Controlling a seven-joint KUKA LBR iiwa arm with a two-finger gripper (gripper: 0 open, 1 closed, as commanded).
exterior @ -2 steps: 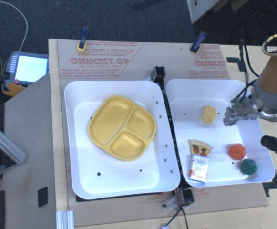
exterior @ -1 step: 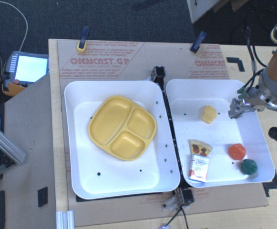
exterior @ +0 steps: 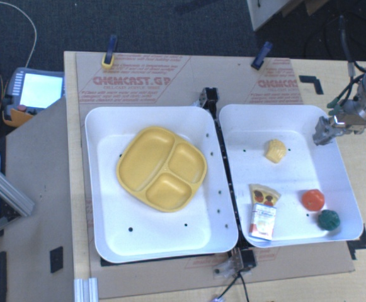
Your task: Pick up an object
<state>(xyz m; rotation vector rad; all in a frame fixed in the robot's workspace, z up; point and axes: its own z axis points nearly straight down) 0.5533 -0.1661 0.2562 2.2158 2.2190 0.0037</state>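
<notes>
Gripper (exterior: 324, 133) sits at the far right of the scene, above the far right corner of the right bin (exterior: 296, 117); it hangs from the grey arm (exterior: 362, 106) that enters from the right edge; the metal fingers are small and blurred in this view, so whether they are spread or closed cannot be told, though nothing appears to be between them.

Two shallow white bins lie side by side on a bench covered with a brown printed board (exterior: 145, 74); the left bin (exterior: 107, 219) holds a yellow divided plate (exterior: 162, 168) with three compartments, lying flat near the bin's middle, turned at an angle to the bin walls.

Four small things lie apart from one another on the floor of the right bin; a pale yellow lumpy object (exterior: 275, 150) rests toward the far side, left of the gripper and well apart from it; a small flat packet (exterior: 264, 211), printed with red and orange at its far end and white at its near end, lies near the bin's left wall; a red-orange round object (exterior: 313, 199) sits toward the right wall; a dark green round object (exterior: 328, 219) sits just beside it, nearer the near right corner.

Two clamps, one blue and yellow (exterior: 109, 52) and one blue (exterior: 261, 55), grip the board's far edge.
</notes>
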